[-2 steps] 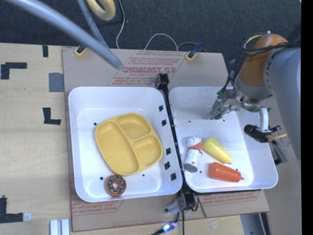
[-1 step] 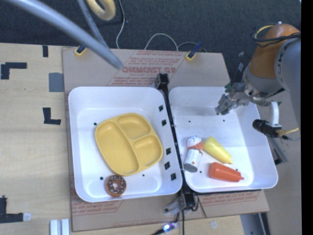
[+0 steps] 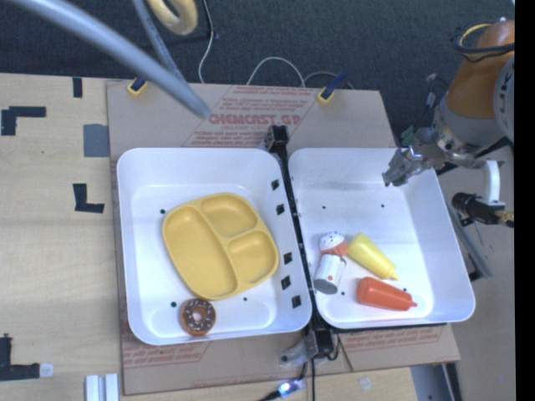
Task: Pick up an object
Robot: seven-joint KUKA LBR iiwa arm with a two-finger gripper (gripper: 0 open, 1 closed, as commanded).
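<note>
The right bin [image 3: 435, 224] holds a white bottle with a red band [image 3: 329, 262], a yellow squeeze bottle [image 3: 373, 256] and an orange carrot [image 3: 385, 294], all in its near half. In the left bin [image 3: 134, 224] lie a yellow divided plate [image 3: 220, 244] and a chocolate donut [image 3: 198, 317]. My gripper [image 3: 398, 174] hangs over the far right corner of the right bin, well away from the objects, with nothing seen in it.
The grey arm with its orange band [image 3: 481, 65] comes in from the upper right. A grey pole [image 3: 100, 32] slants across the upper left. A black divider [image 3: 284, 215] runs between the bins, on a cardboard sheet [image 3: 251, 115].
</note>
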